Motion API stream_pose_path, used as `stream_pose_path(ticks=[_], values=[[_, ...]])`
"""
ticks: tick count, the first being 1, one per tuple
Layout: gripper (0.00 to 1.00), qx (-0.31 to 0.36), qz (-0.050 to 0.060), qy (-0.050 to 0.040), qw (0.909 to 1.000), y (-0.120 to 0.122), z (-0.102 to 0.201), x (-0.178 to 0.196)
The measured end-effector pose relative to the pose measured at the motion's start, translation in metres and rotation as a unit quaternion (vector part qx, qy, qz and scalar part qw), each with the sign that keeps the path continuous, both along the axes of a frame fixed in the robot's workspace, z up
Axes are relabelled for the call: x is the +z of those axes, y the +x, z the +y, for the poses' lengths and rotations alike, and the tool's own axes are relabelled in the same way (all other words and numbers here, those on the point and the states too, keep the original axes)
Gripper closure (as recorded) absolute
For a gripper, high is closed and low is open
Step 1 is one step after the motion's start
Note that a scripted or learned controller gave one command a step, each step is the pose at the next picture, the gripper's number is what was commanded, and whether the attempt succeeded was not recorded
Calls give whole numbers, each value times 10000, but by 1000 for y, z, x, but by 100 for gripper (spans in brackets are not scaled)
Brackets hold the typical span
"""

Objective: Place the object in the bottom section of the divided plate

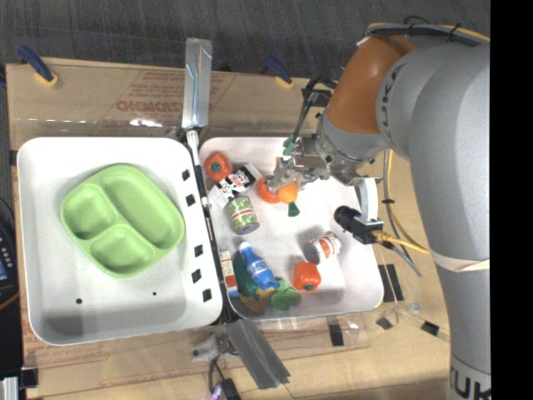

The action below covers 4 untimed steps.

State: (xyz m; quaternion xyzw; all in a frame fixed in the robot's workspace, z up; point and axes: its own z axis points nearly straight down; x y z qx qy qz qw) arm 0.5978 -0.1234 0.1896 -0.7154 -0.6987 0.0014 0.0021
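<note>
While the pincer [283,180] hangs low over the right bin [366,282], its tips sit right at an orange toy with a green stem [281,193], probably a carrot or small fruit; whether the tips are spread or pressed on it I cannot tell, since the wrist hides them. That toy looks like the object in hand, and it lies directly under the pincer, touching or nearly so. To do this step well, the grip should fall across the round orange body and not the thin stem, and the lift should go straight up before any sideways travel, because the bin wall and the grey divider bar [197,98] stand between the two bins.

Far to the pincer's left, in the left bin [50,307], the green divided plate [123,218] lies flat; its section nearest the lower edge is bare. Just left of the pincer are a green can [242,213] and a black-and-white toy [236,180]. Below it lie a blue bottle [255,271], a small red-and-white can [325,246] and an orange-red pepper-like toy [306,277]. The bins rest on a cardboard-covered bench [100,90].
</note>
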Motion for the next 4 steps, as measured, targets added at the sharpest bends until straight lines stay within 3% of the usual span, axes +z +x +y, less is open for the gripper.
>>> stream_pose_path(ticks=[1,2,3,4], values=[[100,414,-17,2,9991,22,91,2],[100,1572,-27,-4,9876,57,74,3],[100,1930,-8,2,9812,16,60,2],[100,1139,-18,-5,9935,39,18,-22]])
